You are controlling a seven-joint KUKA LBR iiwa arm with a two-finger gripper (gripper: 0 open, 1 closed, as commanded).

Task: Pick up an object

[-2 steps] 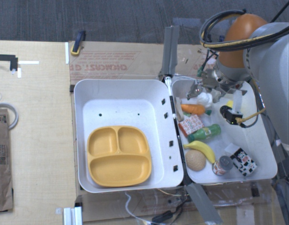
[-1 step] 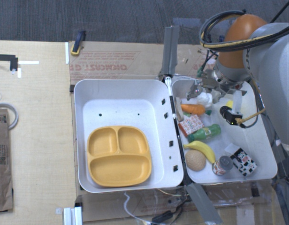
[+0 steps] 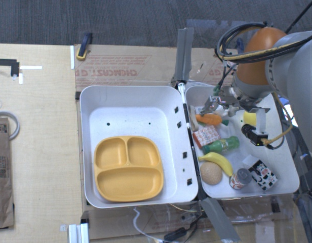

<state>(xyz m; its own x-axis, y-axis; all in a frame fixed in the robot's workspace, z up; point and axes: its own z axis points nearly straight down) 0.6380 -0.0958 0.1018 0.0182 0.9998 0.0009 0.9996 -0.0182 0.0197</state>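
- At the near edge of the right bin (image 3: 290, 184) lie a round tan ball (image 3: 211, 173), a small grey-and-red cup (image 3: 239, 178) and a black-and-white patterned block (image 3: 262, 174).
- Just beyond them a yellow banana (image 3: 219, 161) curves beside the ball, and a green bottle (image 3: 221, 145) lies on its side above it.
- A red-and-white packet (image 3: 205, 134) sits against the bin's left wall, touching the bottle's end.
- Farther in, an orange carrot (image 3: 210, 119) lies near the left wall, and a yellow block (image 3: 250, 118) sits under the arm (image 3: 262, 54).
- The gripper (image 3: 212, 104) hangs just above the carrot at the far end of this bin; whether its claw is open or closed cannot be told, and nothing is visibly held.
- In the left bin (image 3: 90, 135) a yellow divided plate (image 3: 128, 167) rests toward the near side.
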